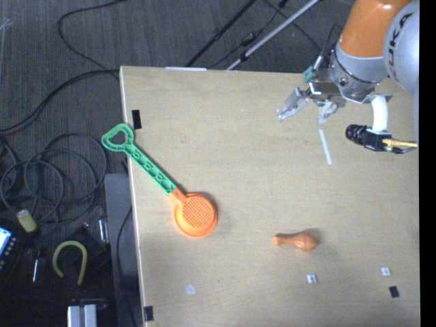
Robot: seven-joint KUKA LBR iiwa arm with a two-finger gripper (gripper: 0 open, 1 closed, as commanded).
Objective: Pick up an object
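Note:
My gripper (302,114) hangs above the far right part of the tan bench top (231,114). It is open, and nothing sits between its fingers (289,107). A toy strainer with a green handle (146,165) and a round orange head (195,214) lies at the left, far from the gripper. An orange drumstick-shaped piece (298,240) lies toward the near side, well below the gripper in the view. A thin white stick (325,147) lies just below the gripper.
The bench's left edge (129,182) drops to a dark floor with coiled cables (41,176). A black plug with a yellow lead (368,137) hangs beside the arm's wrist. Small markers (310,278) dot the near surface.

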